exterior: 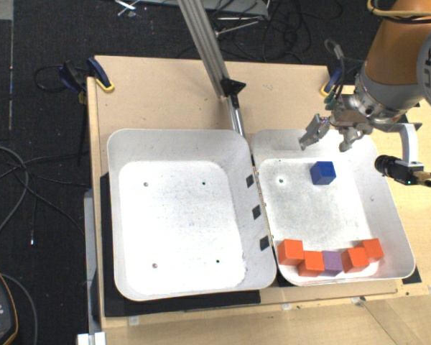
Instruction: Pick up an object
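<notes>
A blue cube [322,172] lies in the back half of the right bin [385,192]. Along that bin's front wall sits a row of blocks: an orange one [292,251], another orange one [313,262], a purple one [332,261] and two more orange ones [357,258] at the right end. My gripper [330,138] hangs above the bin's back edge, just behind and slightly above the blue cube. Its two fingers are spread apart with nothing between them.
The left bin [129,192] lies beside the right one, its floor bare. A slanted metal pole [205,42] runs from the top down to the seam between the bins. Clamps sit on the bench's back corners. A black fitting [395,167] juts over the right bin's right rim.
</notes>
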